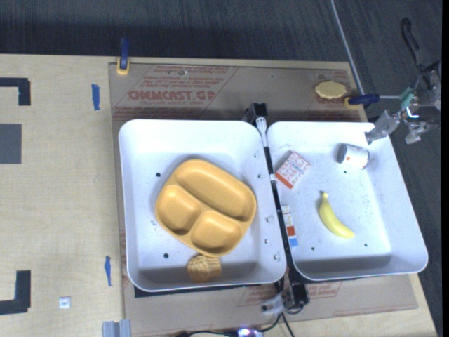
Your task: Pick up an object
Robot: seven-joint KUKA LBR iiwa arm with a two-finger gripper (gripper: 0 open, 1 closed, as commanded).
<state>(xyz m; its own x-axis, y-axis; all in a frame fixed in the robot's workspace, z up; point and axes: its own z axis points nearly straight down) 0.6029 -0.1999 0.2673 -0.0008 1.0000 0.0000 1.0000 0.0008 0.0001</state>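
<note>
We look down on two shallow white bins set side by side on a brown board. In the left white bin (133, 188) lies a large yellow plastic tray with three compartments (205, 206), tilted across the middle of the floor. Just beside it, at its six o'clock, sits a small tan woven ball (204, 267) against the bin's near wall.

In the right white bin (400, 216) we see three things, well apart from each other. A yellow plastic banana (333, 217) lies near the centre, its length running from eleven o'clock to five o'clock. At the bin's ten o'clock a small white and red printed packet (292, 169) lies flat near the divider. At one o'clock a short white cylinder with a grey end (352, 156) lies on its side.

The two-finger gripper (380, 128) hangs at the right bin's one o'clock corner, over the rim, just beside the white cylinder but apart from it. Nothing sits between its fingers; how wide they stand we cannot tell.

Beyond the bins, at twelve o'clock on the board, rests a flat tan disc (330, 90).
</note>
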